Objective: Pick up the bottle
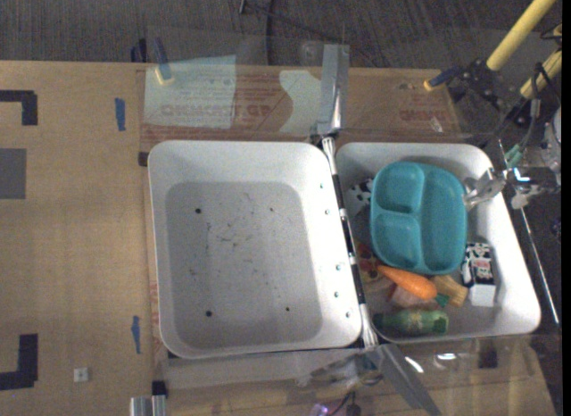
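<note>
Your bottle (412, 321) is lying on its side along the near wall of the right bin (522, 303), green with a yellowish middle, sitting just below the orange carrot (408, 281). A teal divided tray (418, 216) takes up most of that bin, tilted, with a small black-and-white carton (481, 267) off its right corner. Your gripper (486, 188) is up at the bin's right rim, touching the tray's edge, well apart from the bottle. Can't tell if the fingers are wide or closed. The left bin (169, 227) sits beside it.
</note>
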`<state>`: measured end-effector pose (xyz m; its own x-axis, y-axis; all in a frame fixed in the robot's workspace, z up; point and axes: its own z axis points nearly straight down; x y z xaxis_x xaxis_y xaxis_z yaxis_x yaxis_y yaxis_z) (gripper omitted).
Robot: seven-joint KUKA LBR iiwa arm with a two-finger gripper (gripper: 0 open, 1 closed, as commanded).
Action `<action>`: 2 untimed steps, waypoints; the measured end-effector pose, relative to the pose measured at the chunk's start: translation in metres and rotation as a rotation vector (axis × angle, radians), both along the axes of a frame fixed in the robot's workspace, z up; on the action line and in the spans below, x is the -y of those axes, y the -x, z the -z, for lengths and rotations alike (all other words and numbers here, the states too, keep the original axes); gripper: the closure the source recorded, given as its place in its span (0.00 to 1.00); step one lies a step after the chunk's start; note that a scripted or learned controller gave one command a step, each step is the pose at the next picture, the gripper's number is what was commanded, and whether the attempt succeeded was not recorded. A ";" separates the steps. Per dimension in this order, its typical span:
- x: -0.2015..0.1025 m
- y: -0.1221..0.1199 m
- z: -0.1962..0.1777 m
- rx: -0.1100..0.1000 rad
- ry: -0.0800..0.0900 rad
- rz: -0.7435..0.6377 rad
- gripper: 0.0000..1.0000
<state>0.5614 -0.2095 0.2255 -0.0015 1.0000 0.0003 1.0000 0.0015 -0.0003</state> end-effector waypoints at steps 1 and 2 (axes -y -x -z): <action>0.009 -0.061 0.124 0.014 -0.001 -0.091 0.00; 0.003 -0.068 0.129 0.016 -0.011 0.178 0.00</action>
<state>0.6296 -0.2122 0.0961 0.1758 0.9843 0.0127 0.9843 -0.1760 0.0151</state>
